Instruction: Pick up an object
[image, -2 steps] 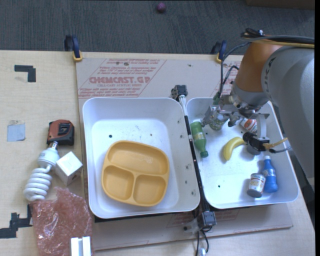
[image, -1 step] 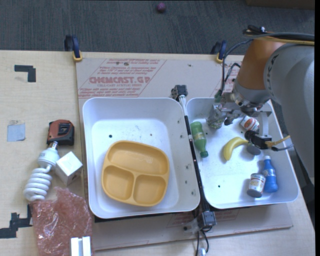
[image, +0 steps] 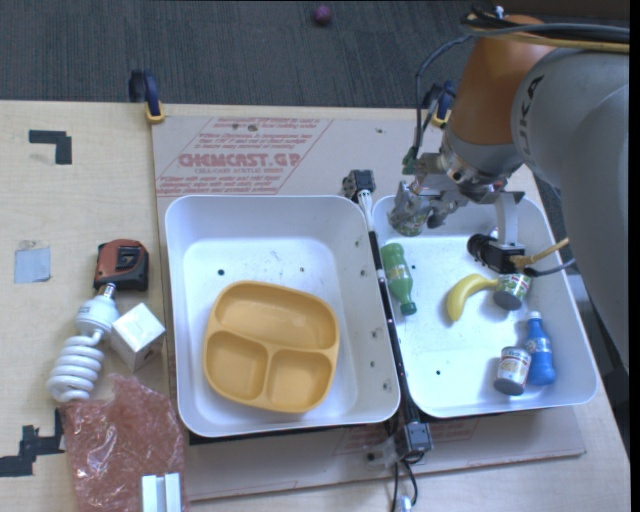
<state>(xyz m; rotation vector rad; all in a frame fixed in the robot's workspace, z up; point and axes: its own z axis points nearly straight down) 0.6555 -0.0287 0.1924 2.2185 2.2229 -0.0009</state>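
The right bin (image: 560, 395) holds a green bottle (image: 398, 277) lying along its left wall, a yellow banana (image: 466, 294) in the middle, and a small tin (image: 512, 290) just right of the banana. A blue bottle (image: 539, 350) and a small jar (image: 512, 370) stand near the bin's right front corner. My gripper (image: 408, 214) hangs over the far left corner of the right bin, just beyond the green bottle's cap. Nothing shows in its grasp.
A yellow divided plate (image: 270, 345) lies in the left bin (image: 185, 250). On the bench to the left are a tape measure (image: 122, 265), a spiral light bulb (image: 82, 350), a white cube (image: 138, 330) and pink bubble wrap (image: 120, 445).
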